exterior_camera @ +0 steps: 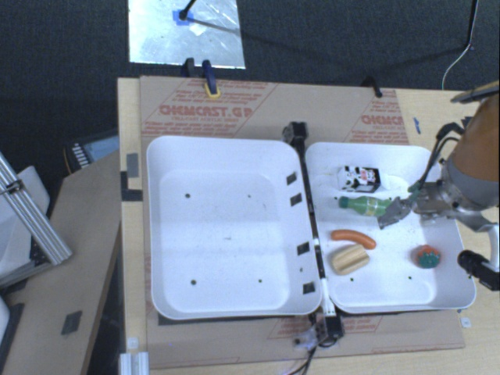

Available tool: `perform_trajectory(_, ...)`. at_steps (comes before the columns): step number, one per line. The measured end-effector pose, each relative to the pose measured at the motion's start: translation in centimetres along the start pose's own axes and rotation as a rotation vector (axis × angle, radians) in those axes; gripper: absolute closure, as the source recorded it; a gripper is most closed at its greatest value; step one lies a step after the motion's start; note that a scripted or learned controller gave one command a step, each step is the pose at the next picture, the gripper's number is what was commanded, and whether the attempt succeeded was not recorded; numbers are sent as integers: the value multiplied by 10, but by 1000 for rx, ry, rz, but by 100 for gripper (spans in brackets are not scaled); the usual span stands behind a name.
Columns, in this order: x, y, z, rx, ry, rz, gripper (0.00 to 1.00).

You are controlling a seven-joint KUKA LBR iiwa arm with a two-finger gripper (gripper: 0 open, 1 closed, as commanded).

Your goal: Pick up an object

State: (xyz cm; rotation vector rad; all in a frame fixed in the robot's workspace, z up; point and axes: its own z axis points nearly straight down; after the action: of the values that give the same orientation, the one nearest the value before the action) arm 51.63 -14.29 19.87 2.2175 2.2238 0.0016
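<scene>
- Beside the green bottle [364,205], at its right end: the claw [392,213], whether apart or together cannot be told
- Below the bottle: sausage [353,238], bread roll [349,258]

A brown cardboard sheet [234,108] printed with red lettering lies across the middle of the frame. A shiny square metal plate [156,30] sits at upper left, with a yellow-and-blue clamp [209,80] just below it. An aluminium rail [27,217] slants along the left edge.
</scene>
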Motion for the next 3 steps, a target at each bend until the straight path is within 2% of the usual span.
perform_trajectory(1,0,1,-11,-3,0,-2,100)
perform_trajectory(2,56,21,-125,-14,0,-9,100)
perform_trajectory(3,176,27,-138,-2,5,-14,100)
